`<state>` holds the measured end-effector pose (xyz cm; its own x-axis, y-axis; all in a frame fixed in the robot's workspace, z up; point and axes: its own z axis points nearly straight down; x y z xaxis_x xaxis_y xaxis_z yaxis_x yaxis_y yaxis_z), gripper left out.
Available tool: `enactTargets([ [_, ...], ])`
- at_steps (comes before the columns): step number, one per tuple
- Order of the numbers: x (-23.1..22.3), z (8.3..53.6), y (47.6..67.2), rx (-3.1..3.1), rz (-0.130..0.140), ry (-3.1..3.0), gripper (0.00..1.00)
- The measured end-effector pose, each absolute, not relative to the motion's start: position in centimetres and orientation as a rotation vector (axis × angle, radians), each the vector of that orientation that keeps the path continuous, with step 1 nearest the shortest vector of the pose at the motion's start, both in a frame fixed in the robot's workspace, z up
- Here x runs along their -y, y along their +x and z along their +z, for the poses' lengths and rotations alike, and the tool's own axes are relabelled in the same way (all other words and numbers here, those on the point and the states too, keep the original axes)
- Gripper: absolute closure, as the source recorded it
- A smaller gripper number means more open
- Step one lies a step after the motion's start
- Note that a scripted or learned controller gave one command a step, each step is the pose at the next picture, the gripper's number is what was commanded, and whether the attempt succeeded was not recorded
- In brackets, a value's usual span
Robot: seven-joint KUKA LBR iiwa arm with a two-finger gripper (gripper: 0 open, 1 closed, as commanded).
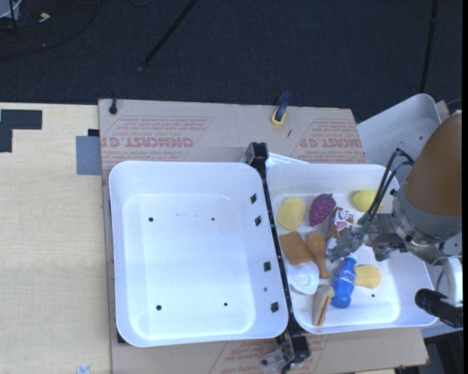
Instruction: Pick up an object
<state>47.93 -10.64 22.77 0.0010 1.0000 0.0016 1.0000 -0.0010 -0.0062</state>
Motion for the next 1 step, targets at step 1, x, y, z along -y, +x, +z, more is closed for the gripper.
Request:
enactTargets([
  [1, 10.61, 11.65, 48.06, 2.226, -0.01, -2.232, 0.0],
])
